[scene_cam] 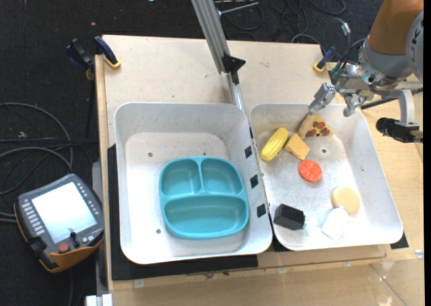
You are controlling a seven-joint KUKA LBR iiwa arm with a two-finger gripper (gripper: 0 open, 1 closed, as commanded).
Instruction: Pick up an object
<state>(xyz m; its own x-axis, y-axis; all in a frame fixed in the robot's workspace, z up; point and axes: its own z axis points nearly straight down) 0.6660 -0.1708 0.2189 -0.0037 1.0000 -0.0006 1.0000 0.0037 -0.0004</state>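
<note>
**me:** ok running left to right on my feed. There's a teach pendant (59, 220) on the floor off the bench (168, 75), then the left bin (128, 129) with a teal divided plate (202, 197) sitting in it

**other guy:** and the pickable stuff?

**me:** all in the right bin (377, 163). Yellow corn-looking thing (274, 143) touching a tan wedge (297, 145), a pizza-slice toy (315, 126) just behind those, an orange-red disc (310, 172) in the middle, a black block (289, 217) near the front left corner, then a pale round piece (345, 198) and a white lump (335, 223) just beside each other

**other guy:** pincer got anything?

**me:** nope, my pincer (339, 100) is hanging over the bin's far edge, fingers spread apart, nothing between them, pizza slice just below the left finger
</note>
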